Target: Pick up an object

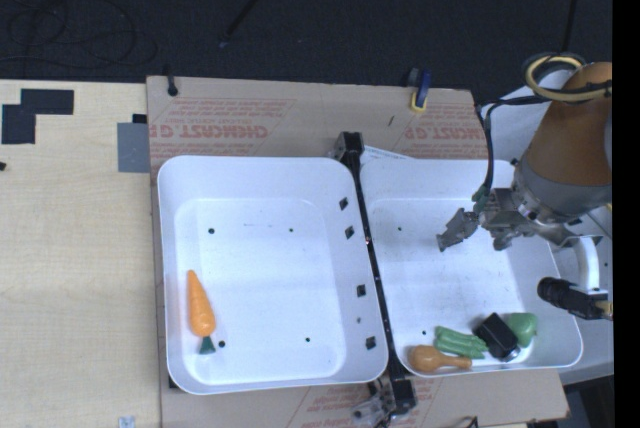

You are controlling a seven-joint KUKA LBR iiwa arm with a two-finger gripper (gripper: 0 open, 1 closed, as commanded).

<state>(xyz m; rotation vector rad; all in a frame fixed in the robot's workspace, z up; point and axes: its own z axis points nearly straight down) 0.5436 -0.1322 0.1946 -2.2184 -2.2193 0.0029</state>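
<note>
An orange carrot (200, 306) with a dark green top lies at the front left of the left bin (255, 178). In the right bin (420, 178), along its front wall, lie a yellow-orange pear-shaped piece (436, 359), a green pepper-like piece (460, 343), a black block (497, 335) and a light green piece (522, 324). My gripper (462, 229) hangs over the middle of the right bin, well behind those pieces, its grey fingers pointing left. Nothing shows between them.
A black divider rail (362, 256) runs between the two bins. The arm's orange band and grey wrist (565, 156) fill the right side above the right bin. A black part (568, 296) juts out at the right bin's right edge. Brown cardboard (300, 116) lies under the bins.
</note>
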